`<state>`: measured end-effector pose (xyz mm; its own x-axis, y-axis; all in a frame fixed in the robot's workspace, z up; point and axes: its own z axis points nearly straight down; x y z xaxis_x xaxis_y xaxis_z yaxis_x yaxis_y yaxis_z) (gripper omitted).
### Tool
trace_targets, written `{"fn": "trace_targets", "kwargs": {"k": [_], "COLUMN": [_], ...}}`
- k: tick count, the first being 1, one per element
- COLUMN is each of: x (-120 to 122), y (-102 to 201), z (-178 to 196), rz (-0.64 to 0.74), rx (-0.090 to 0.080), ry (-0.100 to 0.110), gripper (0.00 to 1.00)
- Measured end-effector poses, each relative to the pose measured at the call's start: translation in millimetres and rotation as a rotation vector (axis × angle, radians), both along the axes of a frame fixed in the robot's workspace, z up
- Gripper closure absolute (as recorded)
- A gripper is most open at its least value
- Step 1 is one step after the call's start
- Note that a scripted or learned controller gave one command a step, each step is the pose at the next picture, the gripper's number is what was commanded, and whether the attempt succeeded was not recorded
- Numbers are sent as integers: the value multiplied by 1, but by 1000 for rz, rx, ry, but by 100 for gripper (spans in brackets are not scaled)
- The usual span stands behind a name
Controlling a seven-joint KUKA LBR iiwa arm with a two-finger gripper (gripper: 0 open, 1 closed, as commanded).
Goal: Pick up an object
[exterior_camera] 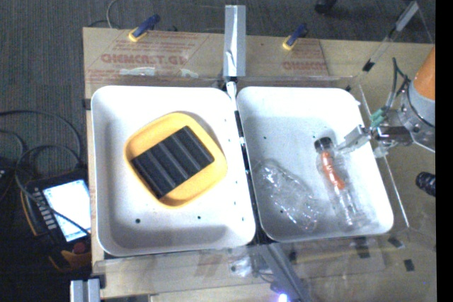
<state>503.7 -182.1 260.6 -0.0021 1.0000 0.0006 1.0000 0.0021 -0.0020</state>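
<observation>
In right bin (297, 99): two bottles (334, 177)

We can make out faint red print on the cardboard (212, 56) behind the bins (241, 99): one mirrored word left of the metal post (234, 39), another right of it. We cannot read either with confidence.

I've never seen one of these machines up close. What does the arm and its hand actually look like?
Only its end shows, at the right edge. The arm has an orange band, with grey metal below it. The hand is a pale, silvery piece reaching over the right bin, with a small teal-green part near its base. Thin dark cables run beside the wrist. Finer details are too small to tell.
</observation>
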Motion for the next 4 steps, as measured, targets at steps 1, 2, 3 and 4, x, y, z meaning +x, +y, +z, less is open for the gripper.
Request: {"fn": "trace_targets", "kwargs": {"k": [1, 2, 3, 4], "x": [36, 54, 54, 55], "y": [1, -19, -17, -15], "z": [-21, -155, -165, -156], "rz": [-237, -74, 58, 59], "rx": [0, 0, -9, -6], "ry": [0, 0, -27, -28], "gripper": [0, 0, 0, 100]}}
